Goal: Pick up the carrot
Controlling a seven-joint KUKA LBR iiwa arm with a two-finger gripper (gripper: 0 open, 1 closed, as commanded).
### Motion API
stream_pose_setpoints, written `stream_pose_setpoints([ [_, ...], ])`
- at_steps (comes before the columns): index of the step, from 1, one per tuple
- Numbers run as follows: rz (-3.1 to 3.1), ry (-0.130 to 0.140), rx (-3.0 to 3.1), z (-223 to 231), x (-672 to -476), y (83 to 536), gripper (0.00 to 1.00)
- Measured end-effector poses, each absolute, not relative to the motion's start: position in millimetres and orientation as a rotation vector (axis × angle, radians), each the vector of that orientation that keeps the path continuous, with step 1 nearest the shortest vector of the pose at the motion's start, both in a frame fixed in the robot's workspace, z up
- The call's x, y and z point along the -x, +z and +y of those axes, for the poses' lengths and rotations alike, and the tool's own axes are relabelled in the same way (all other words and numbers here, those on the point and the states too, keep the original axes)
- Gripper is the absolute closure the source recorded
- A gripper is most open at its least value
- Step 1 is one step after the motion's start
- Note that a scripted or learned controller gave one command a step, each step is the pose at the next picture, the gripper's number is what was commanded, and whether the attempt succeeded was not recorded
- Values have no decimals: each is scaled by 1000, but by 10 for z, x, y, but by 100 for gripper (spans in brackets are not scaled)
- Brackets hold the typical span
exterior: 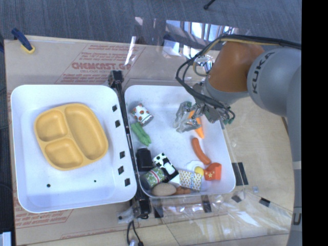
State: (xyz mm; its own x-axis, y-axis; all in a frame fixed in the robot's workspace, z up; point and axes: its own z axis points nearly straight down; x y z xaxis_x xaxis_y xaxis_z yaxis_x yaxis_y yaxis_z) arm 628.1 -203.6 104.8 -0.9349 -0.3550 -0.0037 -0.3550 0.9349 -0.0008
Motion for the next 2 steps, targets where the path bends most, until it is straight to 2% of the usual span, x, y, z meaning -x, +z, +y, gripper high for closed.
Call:
stream_pose_setpoints([
  [1,3098,0,456,-1136,-6605,1732,100],
  [2,2983,-1,985,-1690,-6264,1870,100],
])
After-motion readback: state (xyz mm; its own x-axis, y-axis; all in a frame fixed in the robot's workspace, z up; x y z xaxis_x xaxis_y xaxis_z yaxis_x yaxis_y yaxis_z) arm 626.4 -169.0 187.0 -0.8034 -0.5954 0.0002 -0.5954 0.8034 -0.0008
